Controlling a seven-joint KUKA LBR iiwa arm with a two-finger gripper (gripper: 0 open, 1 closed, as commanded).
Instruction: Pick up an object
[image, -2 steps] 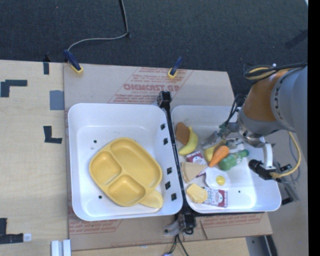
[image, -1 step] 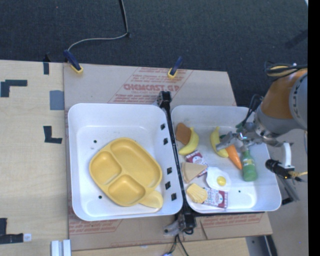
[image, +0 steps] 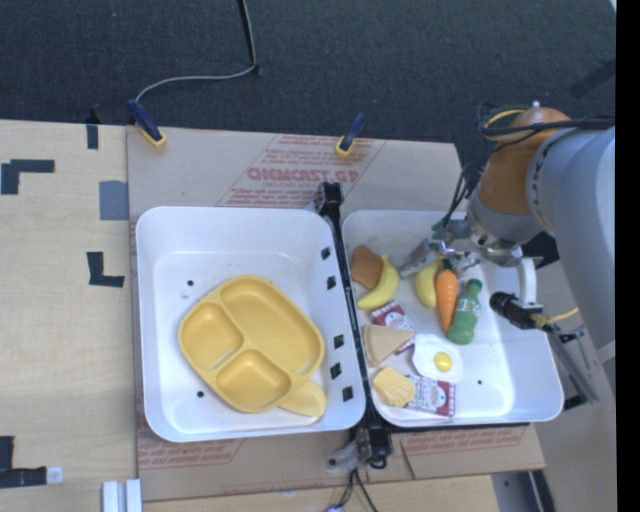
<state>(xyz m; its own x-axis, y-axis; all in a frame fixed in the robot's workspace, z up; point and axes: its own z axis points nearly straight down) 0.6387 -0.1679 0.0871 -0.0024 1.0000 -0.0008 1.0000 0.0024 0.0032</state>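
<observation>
1. While the arm (image: 560, 180) reaches in over the right bin (image: 520, 395), its gripper (image: 448, 252) sits low at that bin's far side, just above the carrot (image: 447, 298); whether it is spread or closed I cannot tell from this angle, and nothing is seen gripped.
2. Taking the carrot as landmark: it lies lengthwise in the right bin with its tip toward the near wall, touching a green bottle (image: 465, 312) on the arm's side and a yellow lemon-like piece (image: 427, 287) on the other.
3. Further from the carrot toward the bin divider lie a banana (image: 381, 291) and a brown bun-like piece (image: 366, 266); nearer the front of the bin are a fried egg (image: 438, 361), cheese wedges (image: 385, 343) and small red-and-white packets (image: 432, 396).
4. Well apart from the carrot, in the left bin (image: 160, 240), rests a yellow divided plate (image: 250, 342).
5. The carrot is probably the closest target. It looks like moulded plastic play food, so likely light, stiff and smooth, hardly fragile but liable to slip or roll.
6. A hold across its thick upper body, fingers straddling the narrow width, seems soundest; the tapered tip would squeeze out.
7. One risk is crowding: the bottle and lemon press against its flanks, leaving little room for fingers to come down.
</observation>
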